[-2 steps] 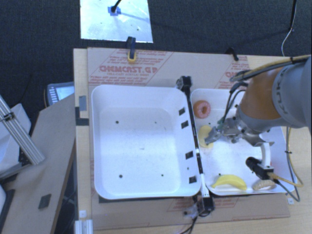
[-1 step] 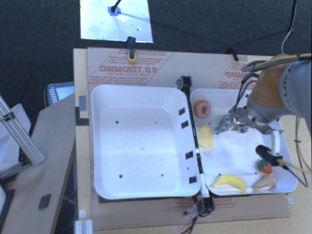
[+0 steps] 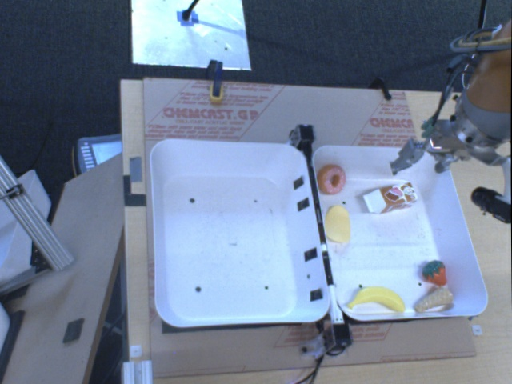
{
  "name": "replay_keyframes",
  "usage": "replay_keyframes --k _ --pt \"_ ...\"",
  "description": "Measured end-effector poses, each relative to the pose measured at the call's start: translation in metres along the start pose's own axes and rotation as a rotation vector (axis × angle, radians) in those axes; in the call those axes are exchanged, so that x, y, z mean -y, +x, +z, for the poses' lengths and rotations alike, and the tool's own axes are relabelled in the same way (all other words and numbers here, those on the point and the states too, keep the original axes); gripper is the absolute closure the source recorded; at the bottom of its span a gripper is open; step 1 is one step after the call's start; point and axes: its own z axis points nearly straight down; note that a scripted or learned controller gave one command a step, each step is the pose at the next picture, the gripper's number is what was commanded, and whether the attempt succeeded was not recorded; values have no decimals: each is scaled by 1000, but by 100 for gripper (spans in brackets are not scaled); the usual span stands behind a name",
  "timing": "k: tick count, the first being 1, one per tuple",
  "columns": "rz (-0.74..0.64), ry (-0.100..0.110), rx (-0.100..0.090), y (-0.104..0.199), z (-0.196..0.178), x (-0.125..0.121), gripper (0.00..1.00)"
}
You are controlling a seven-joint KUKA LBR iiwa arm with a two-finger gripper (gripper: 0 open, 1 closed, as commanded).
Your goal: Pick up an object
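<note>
We are seeing the gripper (image 3: 422, 155) hanging over the right bin's (image 3: 468, 254) far edge, its jaws spread wide, gripping nothing. Below are lying a glazed ring doughnut (image 3: 331, 179), small printed carton (image 3: 391, 198), smooth yellow wedge (image 3: 338, 224), curved banana (image 3: 377, 298), and strawberry (image 3: 434, 273).

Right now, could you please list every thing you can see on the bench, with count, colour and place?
White plastic bins: two, side by side.
Glazed doughnut: one, orange-pink, right bin, far left corner.
Small printed carton: one, white and orange, right bin, far middle.
Pale yellow oval piece: one, right bin, left side.
Yellow banana: one, right bin, near edge.
Strawberry toy: one, red and green, right bin, near right.
Beige wedge: one, near right corner.
Gripper: one, grey, above right bin's far edge.
</note>
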Motion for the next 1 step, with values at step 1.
replay_keyframes --k 1 --pt "-4 19 -7 22 162 -36 0"
